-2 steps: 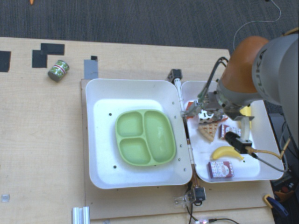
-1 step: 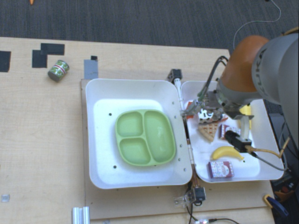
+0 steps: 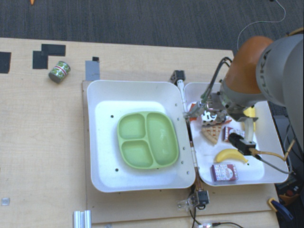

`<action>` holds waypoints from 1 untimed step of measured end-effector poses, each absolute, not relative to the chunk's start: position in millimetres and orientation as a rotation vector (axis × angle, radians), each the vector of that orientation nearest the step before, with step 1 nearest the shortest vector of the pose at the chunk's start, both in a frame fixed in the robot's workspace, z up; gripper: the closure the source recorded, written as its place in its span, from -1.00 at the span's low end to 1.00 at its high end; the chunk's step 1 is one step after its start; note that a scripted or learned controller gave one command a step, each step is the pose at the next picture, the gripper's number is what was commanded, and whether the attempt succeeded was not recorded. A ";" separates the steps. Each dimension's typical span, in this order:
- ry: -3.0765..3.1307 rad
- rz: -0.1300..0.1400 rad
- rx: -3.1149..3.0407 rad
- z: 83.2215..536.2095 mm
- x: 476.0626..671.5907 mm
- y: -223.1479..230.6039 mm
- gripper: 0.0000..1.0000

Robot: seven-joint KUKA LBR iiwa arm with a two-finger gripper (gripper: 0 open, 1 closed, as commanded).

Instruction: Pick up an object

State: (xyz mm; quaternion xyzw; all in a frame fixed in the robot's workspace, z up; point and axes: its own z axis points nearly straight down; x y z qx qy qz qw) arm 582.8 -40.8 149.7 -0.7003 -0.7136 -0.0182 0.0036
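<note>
Several toys lie in the right bin [image 3: 271, 137]; your gripper [image 3: 208, 114] hangs beside the pizza slice [image 3: 212, 133], banana [image 3: 231, 156] near. You cannot tell the jaws' state. Likely approach step: next, lower and close.

Smooth, glossy green plastic tray [image 3: 147, 140] sits in a matt white plastic bin [image 3: 102, 141] on a pale wooden bench [image 3: 38, 141].

You'll see your arm [image 3: 285, 65] reaching in from the right edge of the surface [image 3: 42, 141], with its grey bulk above the far right corner of the right bin [image 3: 251, 175]. The orange band [image 3: 248, 63] sits just above the wrist [image 3: 229, 100], which angles down and to the left. The end effector [image 3: 209, 114] hangs low inside the bin, near its left wall and toward the far edge.
</note>
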 end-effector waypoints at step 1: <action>-2.237 -0.057 -2.195 149.6 582.8 -40.9 -1.00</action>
